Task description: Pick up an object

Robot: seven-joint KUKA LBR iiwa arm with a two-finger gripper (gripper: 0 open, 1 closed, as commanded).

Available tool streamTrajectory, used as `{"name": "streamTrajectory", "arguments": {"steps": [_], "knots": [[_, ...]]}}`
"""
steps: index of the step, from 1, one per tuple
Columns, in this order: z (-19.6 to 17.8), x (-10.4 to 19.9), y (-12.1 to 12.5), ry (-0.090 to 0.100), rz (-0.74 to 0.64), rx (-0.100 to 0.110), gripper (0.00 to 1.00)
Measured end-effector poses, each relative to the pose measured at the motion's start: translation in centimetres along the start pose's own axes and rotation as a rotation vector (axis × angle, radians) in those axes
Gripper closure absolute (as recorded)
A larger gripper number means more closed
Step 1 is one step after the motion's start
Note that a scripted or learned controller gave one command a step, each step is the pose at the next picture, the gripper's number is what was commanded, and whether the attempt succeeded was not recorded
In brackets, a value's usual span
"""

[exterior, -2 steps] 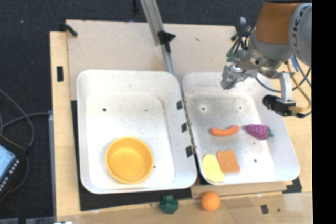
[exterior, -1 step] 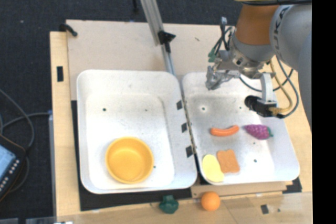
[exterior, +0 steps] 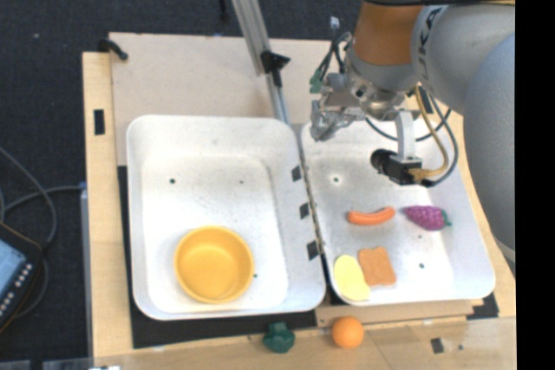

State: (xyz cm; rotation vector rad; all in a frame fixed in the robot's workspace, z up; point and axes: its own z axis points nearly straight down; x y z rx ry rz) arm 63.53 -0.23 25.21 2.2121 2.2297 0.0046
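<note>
Entry, approach step: we log the grey two-finger gripper at twelve o'clock over the right white bin; we cannot tell its opening. Orange plastic carrot lies at six o'clock of it, ungrasped. Next, we judge: descend upon it.

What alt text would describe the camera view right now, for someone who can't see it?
The gripper hangs over the far left corner of the right bin, apart from the carrot, purple grapes, toast slice and yellow piece lying nearer the front. The left bin holds a yellow bowl.
</note>
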Motion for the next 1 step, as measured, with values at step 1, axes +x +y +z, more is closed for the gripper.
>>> {"name": "streamTrajectory", "arguments": {"steps": [1], "knots": [[1.02, 5.88, 1.44, 0.0, 0.0, 0.001, 1.0]]}}
